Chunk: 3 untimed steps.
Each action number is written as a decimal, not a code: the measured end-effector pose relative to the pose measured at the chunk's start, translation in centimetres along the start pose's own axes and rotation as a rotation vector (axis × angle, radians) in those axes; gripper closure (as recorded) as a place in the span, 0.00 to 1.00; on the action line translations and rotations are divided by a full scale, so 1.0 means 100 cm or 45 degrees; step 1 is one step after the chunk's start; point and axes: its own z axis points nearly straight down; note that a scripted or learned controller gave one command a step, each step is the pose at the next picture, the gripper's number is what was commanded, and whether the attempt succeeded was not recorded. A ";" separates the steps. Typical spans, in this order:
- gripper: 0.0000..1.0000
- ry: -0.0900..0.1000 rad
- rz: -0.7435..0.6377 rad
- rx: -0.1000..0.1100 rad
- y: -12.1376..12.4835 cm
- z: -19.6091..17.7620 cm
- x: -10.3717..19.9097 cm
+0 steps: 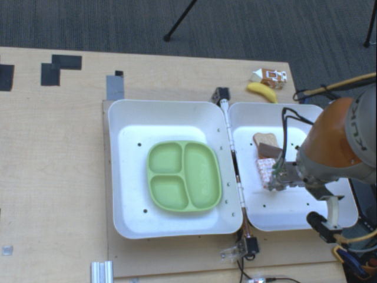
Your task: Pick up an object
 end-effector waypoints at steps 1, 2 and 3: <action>0.00 0.000 0.000 0.000 0.000 0.000 0.000; 1.00 0.002 -0.004 -0.003 0.002 -0.010 0.001; 0.00 0.002 -0.004 -0.003 0.002 -0.010 0.001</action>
